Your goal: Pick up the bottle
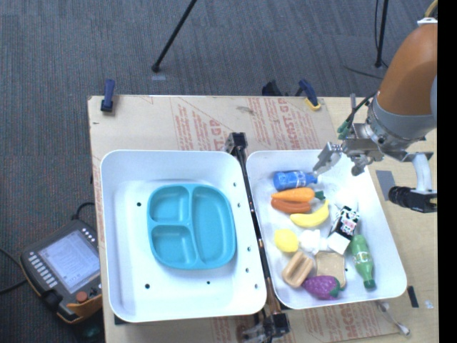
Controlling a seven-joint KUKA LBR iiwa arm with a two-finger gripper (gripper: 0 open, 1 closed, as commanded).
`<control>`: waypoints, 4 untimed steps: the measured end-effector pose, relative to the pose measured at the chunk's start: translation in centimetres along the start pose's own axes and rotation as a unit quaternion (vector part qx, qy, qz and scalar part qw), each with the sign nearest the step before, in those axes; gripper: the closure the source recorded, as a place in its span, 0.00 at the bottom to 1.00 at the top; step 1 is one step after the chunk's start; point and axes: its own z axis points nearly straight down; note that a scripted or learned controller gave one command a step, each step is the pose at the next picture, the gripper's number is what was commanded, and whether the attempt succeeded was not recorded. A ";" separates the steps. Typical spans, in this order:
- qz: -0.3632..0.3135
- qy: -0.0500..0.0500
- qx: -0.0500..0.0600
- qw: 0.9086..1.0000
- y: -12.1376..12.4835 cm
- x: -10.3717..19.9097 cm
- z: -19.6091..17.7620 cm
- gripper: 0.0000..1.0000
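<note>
The bottle (363, 259), green with a paler label, is seen lying on its side near the right wall of the right bin (389, 224), its narrow end turned towards the near corner; a small black-and-white carton (347, 221) is set just beside its upper end, and a slice of toast (330, 266) lies close on its left. The hand (341, 157) is held above the far edge of the same bin, well apart from the bottle; its two fingers are spread wide, and nothing is gripped between them. A blue can (293, 179) lies almost beneath the left finger, with a carrot (293, 200) and a banana (312, 218) just nearer the camera; a lemon (286, 240), a bread roll (298, 268) and a bunch of purple grapes (320, 286) are gathered at the near end. The left bin (118, 227) is taken up by a teal divided plate (191, 226); both bins are carried on a cardboard-covered surface (178, 116). The wide spread is judged to be a readiness to close on something, though the hand is placed nearer the can than the target; a shift towards the near right of the bin would be needed. Since the bottle lies flat and crowded by the carton, a grasp across its body is thought likeliest to succeed; a neighbour could easily be caught instead.
</note>
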 end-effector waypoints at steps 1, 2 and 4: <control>0.003 0.000 0.001 1.000 3.6 3.3 16.6 0.00; 0.005 0.001 0.001 1.000 3.6 3.2 15.6 1.00; 0.021 -0.001 -0.004 1.000 -3.0 7.8 -25.0 1.00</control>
